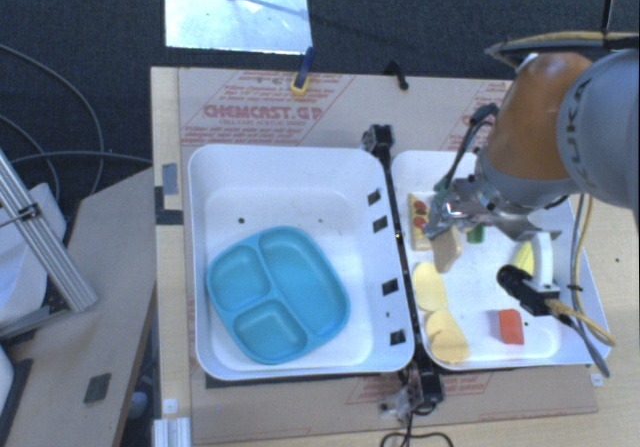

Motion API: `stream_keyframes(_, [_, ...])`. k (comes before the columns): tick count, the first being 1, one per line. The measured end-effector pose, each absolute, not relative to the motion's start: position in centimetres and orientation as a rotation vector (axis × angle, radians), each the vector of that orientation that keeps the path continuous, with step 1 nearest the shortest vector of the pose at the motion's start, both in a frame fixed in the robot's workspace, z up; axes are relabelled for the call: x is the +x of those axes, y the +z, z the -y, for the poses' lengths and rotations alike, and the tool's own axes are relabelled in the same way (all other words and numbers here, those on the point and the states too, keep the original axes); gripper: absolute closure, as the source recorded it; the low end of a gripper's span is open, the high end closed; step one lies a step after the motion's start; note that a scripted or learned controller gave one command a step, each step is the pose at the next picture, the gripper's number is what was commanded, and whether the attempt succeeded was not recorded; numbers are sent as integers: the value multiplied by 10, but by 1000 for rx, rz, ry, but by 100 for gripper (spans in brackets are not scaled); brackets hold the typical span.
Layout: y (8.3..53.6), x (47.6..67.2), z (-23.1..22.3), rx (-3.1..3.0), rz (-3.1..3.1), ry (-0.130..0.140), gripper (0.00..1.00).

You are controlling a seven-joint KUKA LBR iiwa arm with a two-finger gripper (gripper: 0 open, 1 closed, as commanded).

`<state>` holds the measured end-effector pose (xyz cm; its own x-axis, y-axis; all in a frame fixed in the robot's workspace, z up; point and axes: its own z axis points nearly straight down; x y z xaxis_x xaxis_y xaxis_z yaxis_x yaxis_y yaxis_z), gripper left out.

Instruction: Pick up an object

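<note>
the grey arm's wrist hides its gripper (452,218), so i cannot tell its grasp, above the right bin (480,355), where the crowded pizza slice (421,218) and tan block (446,251) risk a glancing miss.
</note>
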<state>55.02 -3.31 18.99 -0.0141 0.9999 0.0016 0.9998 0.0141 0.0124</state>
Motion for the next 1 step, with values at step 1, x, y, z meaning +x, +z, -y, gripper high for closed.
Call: stream_keyframes(1, [184,551,8,2213,-2229,3,100])
